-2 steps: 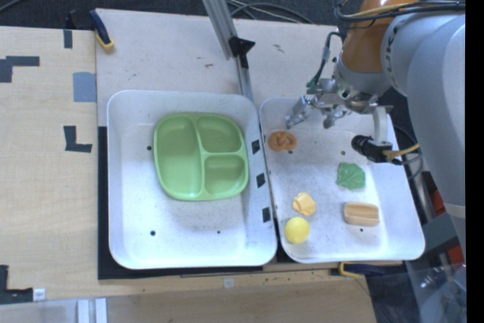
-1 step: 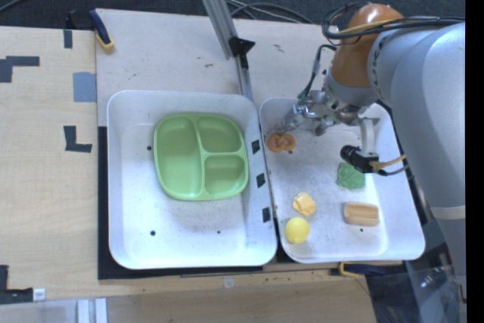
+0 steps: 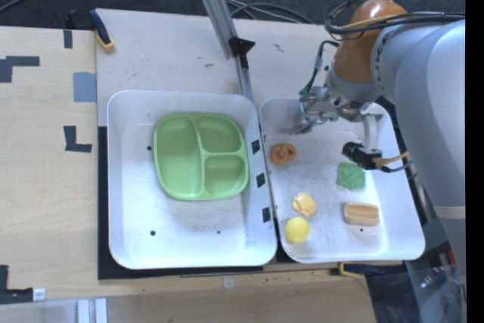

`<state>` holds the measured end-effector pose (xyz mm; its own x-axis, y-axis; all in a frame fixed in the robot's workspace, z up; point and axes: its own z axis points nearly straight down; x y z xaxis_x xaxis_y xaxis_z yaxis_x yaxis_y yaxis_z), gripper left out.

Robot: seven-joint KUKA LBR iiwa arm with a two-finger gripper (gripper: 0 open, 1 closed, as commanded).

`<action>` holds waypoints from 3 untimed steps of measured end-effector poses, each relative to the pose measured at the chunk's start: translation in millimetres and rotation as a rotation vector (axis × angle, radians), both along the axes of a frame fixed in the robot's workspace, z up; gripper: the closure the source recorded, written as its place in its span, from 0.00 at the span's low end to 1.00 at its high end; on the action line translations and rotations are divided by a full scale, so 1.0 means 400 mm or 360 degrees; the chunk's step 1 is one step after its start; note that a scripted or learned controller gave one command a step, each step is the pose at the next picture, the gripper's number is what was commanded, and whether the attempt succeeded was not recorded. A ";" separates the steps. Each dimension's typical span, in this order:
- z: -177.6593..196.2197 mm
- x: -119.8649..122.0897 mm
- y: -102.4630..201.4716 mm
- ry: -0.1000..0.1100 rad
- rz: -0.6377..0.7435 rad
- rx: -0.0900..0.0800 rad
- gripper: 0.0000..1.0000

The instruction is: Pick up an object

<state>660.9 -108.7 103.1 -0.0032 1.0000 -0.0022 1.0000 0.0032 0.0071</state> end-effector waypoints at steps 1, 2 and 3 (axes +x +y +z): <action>0.110 -0.002 -0.012 0.0008 -0.0003 0.0003 1.00; 0.254 0.025 -0.015 0.0002 -0.0001 0.0002 1.00; 0.318 0.027 -0.014 0.0008 -0.0002 0.0004 1.00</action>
